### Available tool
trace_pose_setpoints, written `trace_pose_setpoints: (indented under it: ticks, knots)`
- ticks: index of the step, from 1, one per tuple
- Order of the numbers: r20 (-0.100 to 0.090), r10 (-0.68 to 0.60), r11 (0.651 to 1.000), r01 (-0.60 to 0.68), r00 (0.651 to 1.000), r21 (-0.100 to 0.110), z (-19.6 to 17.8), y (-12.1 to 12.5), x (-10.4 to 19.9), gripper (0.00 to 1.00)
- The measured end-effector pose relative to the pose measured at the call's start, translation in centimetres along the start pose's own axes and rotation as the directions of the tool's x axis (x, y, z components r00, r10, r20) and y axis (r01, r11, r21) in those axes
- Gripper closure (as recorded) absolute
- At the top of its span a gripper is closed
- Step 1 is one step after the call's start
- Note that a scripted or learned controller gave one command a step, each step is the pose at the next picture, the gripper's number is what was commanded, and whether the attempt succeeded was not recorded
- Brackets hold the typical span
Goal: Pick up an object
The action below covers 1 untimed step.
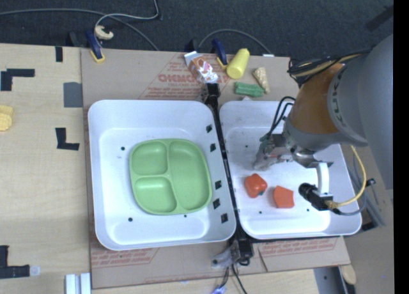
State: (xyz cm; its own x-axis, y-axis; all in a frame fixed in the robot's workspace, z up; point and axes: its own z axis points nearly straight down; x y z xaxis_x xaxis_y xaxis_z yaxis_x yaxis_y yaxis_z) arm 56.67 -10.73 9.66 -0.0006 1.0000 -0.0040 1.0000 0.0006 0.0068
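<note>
Two bins (102, 120), one plate (170, 176), two orange objects (255, 185).

Open floor left of orange block (255, 185), beside divider (220, 152).

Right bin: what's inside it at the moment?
In the right bin lie two orange-red objects: one near the divider, another beside it. The gripper hangs just above them. The arm covers the bin's far right part.

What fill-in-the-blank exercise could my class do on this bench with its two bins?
1. The green divided plate lies in the ___ bin.
2. The plate has ___ compartments.
3. The two orange-red objects lie in the ___ bin.
4. The gripper hangs over the ___ bin.

Missing words: left; three; right; right
</note>
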Motion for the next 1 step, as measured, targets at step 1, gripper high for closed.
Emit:
trace_pose_setpoints:
  ticks: [1]
  knots:
    - [0.0, 0.0, 1.0, 0.0, 1.0, 0.0, 0.01, -0.01, 0.0, 0.0]
